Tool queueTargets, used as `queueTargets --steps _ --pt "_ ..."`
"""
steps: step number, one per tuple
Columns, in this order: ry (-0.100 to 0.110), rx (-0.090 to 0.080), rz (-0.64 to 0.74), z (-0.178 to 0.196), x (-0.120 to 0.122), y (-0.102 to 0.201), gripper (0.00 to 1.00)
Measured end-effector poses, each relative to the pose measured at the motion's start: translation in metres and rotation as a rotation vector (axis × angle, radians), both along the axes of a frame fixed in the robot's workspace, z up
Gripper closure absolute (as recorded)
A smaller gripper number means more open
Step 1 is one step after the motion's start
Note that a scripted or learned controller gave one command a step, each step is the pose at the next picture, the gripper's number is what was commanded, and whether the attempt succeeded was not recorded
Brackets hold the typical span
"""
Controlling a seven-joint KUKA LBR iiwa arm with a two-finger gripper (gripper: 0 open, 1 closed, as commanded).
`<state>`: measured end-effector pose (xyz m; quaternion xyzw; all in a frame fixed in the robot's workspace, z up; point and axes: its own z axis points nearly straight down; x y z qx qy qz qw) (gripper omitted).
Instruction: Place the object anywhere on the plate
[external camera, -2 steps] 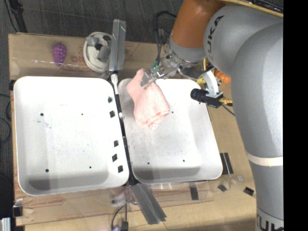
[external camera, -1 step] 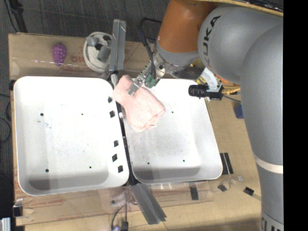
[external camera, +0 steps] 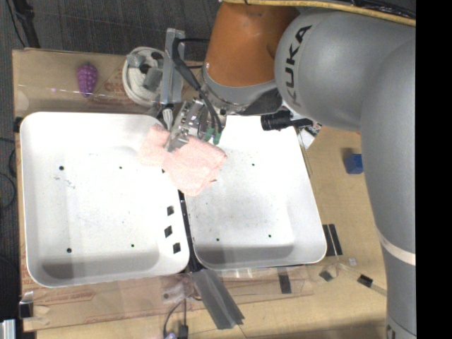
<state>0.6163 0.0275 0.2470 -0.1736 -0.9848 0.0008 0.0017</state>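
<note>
1. Far to the left of the pincer, on the tan bench (external camera: 49, 90) beyond the bins, lies a small purple object (external camera: 87, 78), egg-shaped with a bumpy, knobbly surface like a bunch of grapes.
2. Below and to the left of the pincer spreads the left bin (external camera: 85, 210), a shallow white tray with rounded corners and a smooth, faintly scuffed floor marked by a few small dark dots.
3. Just up and to the left of the pincer, on the bench, sits a round white ring-shaped item (external camera: 141, 73) with grey parts inside; what it is cannot be told.
4. The pincer (external camera: 189, 127) is a metallic grey assembly with green wiring, hanging over the seam where the two bins meet. Its tips press down onto the pink cloth; whether they are spread or closed cannot be told.
5. The pink cloth (external camera: 187, 162) lies directly under and just below the pincer, a soft, fuzzy, crumpled piece draped across the touching rims of both bins.
6. Below and to the right of the pincer is the right bin (external camera: 261, 217), the same smooth white shallow shape, lightly speckled.
7. Above and to the right rises the arm (external camera: 353, 69), glossy grey with a rounded orange band.
8. Well to the right of the pincer, a small blue block (external camera: 354, 163) rests on the bench.
</note>
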Motion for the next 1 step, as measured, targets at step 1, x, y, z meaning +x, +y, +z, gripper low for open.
queueTargets --steps 1 --pt "0.001 0.001 0.352 -0.0088 -0.0174 0.0549 1.00"
